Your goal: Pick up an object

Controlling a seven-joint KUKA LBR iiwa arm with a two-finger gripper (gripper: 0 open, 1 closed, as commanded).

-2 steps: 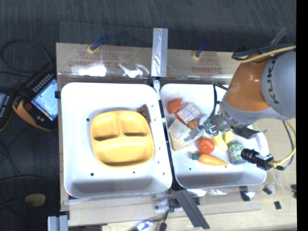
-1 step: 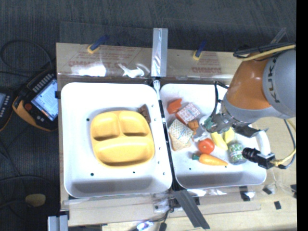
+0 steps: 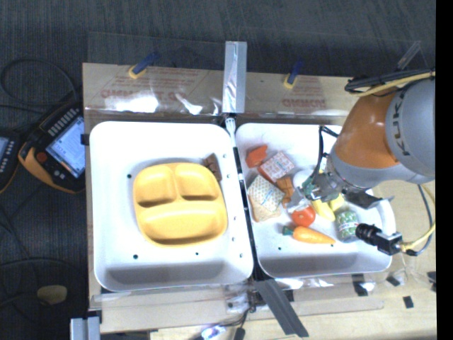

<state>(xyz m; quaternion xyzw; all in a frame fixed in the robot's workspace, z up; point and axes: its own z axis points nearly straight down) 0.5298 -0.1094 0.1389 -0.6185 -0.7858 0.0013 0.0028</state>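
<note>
The right bin (image 3: 368, 264) holds a heap of toy food. In it are a red tomato (image 3: 303, 216), an orange carrot (image 3: 312, 236), a yellow piece (image 3: 324, 208), a green speckled piece (image 3: 346, 222), a pale cracker packet (image 3: 263, 197), a red and white packet (image 3: 277, 165), a small orange-brown piece (image 3: 286, 186) and a red-orange piece (image 3: 256, 154). My gripper (image 3: 312, 189) is low over the middle of this bin, just above the tomato and beside the yellow piece. The wrist hides what lies beneath it.
The left bin (image 3: 106, 261) holds a yellow compartment tray (image 3: 180, 202), with a small brown piece (image 3: 211, 164) at its far right corner. A raised divider (image 3: 243, 204) separates the bins. An orange handheld pendant (image 3: 56, 151) lies off the bench at left.
</note>
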